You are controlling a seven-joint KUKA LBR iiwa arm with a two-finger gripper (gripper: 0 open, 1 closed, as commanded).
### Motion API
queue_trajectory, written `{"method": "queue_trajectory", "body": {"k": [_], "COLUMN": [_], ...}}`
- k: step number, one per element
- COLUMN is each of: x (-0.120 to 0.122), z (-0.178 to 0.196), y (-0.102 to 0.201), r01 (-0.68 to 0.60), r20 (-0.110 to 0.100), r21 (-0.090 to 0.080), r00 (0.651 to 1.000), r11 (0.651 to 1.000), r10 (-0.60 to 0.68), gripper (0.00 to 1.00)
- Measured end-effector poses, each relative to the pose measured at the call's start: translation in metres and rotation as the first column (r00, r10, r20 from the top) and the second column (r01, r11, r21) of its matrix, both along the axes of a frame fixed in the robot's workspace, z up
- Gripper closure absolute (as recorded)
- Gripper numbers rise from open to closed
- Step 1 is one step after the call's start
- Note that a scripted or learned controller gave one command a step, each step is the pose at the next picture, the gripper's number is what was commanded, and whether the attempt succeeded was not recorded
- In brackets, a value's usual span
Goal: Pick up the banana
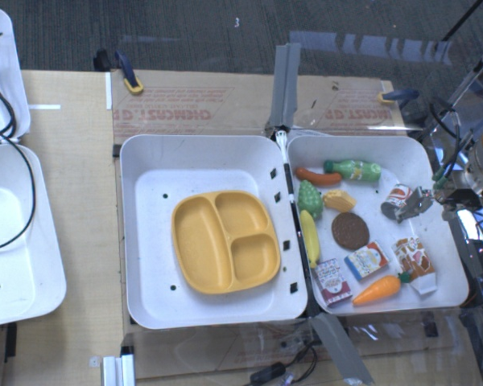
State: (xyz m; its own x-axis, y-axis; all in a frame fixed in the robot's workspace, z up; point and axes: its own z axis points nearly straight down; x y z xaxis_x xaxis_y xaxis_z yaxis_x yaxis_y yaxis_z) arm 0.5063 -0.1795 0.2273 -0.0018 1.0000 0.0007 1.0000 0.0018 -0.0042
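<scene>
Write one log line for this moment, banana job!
task: pick up banana | banana: lying by right bin's left wall, untouched | gripper: over right bin's far-right side, apart from banana | step: not grasped

Two white bins sit on a tan cardboard sheet with faded red lettering; the left one holds a mustard-yellow divided plate; in the right one the banana is yellow, the bottle green, the sausage orange-red, the round patty dark brown, the carrot orange with a green tip; small cartons are white with red print; the gripper is grey metal.
</scene>
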Motion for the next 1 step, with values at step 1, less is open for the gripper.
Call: {"method": "queue_trajectory", "body": {"k": [1], "x": [-0.0100], "z": [0.0142], "y": [-0.0052], "r01": [-0.135], "r20": [0.003], "r21": [-0.001], "r00": [0.991], "r11": [0.991], "r10": [0.135], "gripper": [0.00]}}
